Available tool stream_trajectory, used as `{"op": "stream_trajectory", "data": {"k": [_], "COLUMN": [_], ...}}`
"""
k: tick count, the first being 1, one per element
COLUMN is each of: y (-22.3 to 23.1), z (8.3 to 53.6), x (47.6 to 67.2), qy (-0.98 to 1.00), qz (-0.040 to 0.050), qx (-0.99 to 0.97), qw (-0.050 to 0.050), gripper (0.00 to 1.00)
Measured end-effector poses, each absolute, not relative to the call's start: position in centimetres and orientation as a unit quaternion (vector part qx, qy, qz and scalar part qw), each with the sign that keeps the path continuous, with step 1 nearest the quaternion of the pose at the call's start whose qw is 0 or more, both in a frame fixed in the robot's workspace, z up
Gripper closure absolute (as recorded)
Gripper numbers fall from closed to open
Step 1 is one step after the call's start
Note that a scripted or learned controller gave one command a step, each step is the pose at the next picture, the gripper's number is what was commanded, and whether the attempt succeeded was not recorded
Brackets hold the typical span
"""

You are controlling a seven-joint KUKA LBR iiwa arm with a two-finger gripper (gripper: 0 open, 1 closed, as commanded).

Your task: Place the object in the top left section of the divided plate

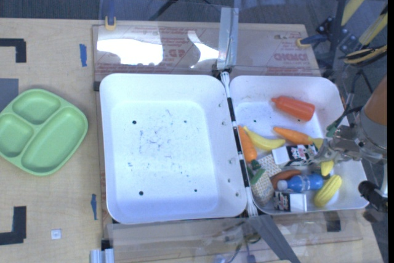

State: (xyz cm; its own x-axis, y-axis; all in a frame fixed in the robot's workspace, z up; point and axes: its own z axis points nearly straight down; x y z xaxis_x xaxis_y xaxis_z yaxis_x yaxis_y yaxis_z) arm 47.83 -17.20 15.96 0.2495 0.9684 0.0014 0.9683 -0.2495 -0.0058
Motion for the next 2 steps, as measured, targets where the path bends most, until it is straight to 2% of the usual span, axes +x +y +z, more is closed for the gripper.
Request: {"op": "stream_trajectory", "data": {"k": [1, 2], "y": [-19.7, -12.1], "z": [29.0, 31.8], "x": [52.4, 49.8], "qy": [-0.522, -0.534], "qz": [0.0006, 0.0015], "qx": [-0.853, -0.845], "qw": [0.0, 0.001], "gripper": [1.0, 1.0]}}
